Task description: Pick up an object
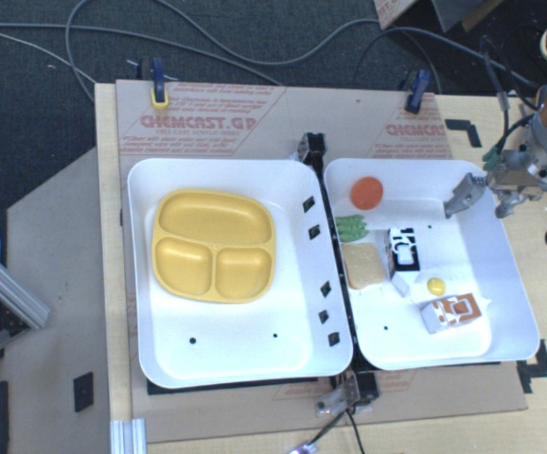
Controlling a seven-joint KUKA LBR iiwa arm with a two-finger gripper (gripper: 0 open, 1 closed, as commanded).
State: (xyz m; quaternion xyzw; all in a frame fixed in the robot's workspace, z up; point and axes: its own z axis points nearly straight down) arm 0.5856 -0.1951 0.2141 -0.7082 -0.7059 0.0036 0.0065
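Note:
The right bin [505, 253] holds several small things: an orange ball [367, 193], a green piece [350, 226], a tan square block [364, 265], a black-and-white box [404, 249], a small yellow ball [435, 287] and a white-and-orange carton [451, 312]. My gripper [485, 200] hangs over the bin's upper right corner, to the right of the orange ball and apart from every object. Its two fingers are spread open with nothing between them.
A yellow divided plate [214, 245] lies in the left bin [245, 348]. A black divider with clips [323, 253] runs between the bins. Blue clamps [159, 80] and cables sit at the bench's far edge.

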